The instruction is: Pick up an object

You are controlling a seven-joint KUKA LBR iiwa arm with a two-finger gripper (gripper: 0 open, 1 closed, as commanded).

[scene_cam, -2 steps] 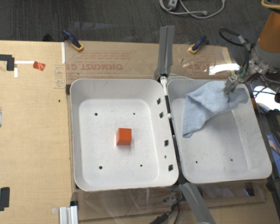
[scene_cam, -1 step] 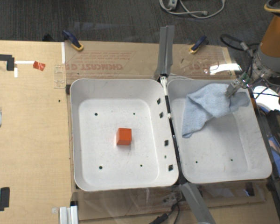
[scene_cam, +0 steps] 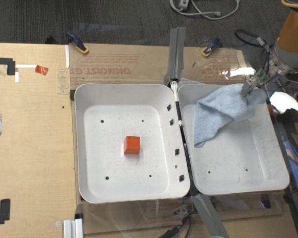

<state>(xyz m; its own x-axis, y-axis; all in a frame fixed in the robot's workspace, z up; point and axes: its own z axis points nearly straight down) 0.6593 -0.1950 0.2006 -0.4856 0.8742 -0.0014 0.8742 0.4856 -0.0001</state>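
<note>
The bench (scene_cam: 30,148) carries two white bins side by side, and I take the divider (scene_cam: 177,58) between them as my landmark. Left of the divider sits the left bin (scene_cam: 89,182); right of it, the right bin (scene_cam: 268,177). The arm (scene_cam: 290,33) comes in at the far side of the right bin from the divider, up by its top corner.

A blue-grey cloth (scene_cam: 221,114) lies in the right bin, starting just beside the divider and rising toward the far top corner, where it looks drawn up into a peak. The claw (scene_cam: 252,87) is at that peak, and the cloth's corner seems to be pinched in it, though the tips are small and partly blurred by glare, so I would call that likely, not sure. Most of the cloth rests on the bin floor.

A small orange block (scene_cam: 132,145) sits well left of the divider, near the middle of the left bin, untouched.

To my eye the lift is in hand. The next move calls for a straight rise, high enough that the trailing cloth clears the bin, with the pinch kept firm so the fabric does not slip.
</note>
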